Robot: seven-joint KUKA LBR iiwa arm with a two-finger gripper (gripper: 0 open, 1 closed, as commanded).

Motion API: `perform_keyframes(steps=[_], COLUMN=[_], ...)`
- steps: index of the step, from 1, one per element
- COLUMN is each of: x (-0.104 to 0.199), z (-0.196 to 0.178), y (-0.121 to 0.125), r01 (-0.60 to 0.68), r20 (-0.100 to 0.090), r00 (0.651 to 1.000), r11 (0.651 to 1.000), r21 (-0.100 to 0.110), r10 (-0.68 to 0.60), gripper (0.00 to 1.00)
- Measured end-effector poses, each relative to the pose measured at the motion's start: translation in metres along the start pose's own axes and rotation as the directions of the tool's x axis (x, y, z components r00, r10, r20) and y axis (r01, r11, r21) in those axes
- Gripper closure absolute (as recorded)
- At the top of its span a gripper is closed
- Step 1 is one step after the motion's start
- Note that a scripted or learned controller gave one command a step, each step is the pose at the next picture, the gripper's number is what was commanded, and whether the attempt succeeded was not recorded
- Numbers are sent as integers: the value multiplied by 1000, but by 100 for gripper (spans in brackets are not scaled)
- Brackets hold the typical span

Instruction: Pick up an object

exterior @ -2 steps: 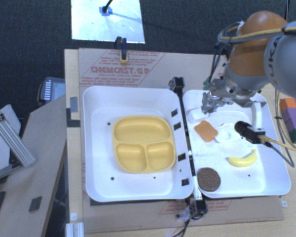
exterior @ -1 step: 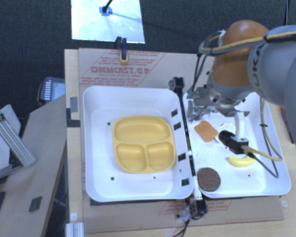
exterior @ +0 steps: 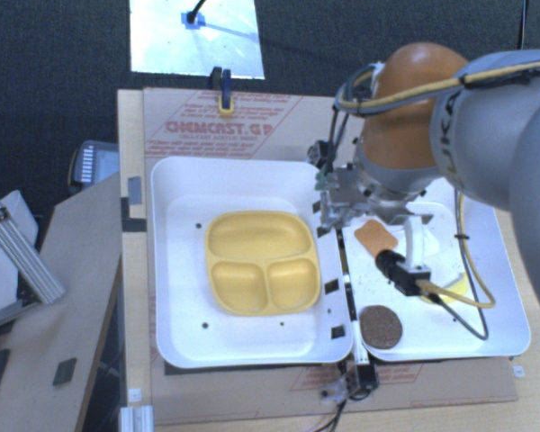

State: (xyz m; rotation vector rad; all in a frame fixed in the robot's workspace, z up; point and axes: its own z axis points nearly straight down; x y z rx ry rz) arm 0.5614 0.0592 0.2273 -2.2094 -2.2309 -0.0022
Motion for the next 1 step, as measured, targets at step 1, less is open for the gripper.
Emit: perform_keyframes(steps=[1], x=[47], z=[-6], y=[-37], r01=[1], r20=[-1], r00=[1000], r11=[1000], r21=[2], r10=[-1], gripper=[100])
